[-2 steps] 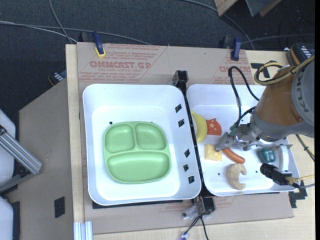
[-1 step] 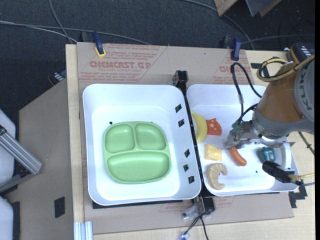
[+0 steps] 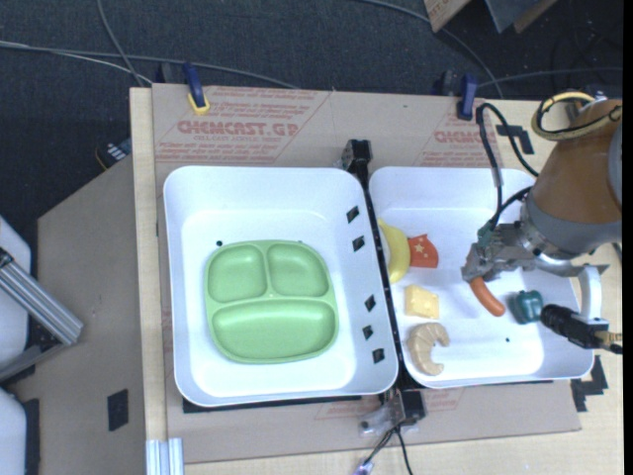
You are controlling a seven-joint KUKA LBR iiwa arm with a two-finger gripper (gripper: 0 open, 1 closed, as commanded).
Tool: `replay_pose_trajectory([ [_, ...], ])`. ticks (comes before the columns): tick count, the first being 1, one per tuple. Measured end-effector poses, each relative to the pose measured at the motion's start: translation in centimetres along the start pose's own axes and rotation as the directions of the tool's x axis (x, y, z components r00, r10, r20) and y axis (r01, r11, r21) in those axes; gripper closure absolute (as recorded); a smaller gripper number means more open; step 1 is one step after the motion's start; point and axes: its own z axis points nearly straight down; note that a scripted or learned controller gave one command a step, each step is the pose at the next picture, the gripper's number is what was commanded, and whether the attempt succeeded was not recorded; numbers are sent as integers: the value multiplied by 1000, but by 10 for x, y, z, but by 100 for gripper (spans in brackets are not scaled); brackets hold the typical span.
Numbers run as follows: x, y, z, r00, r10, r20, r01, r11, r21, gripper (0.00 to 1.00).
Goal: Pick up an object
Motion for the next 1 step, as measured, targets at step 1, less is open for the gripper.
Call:
replay_pose_trajectory([
  [1, 7, 9, -58, 1000, -3, 0, 3, 1000, -3, 100],
])
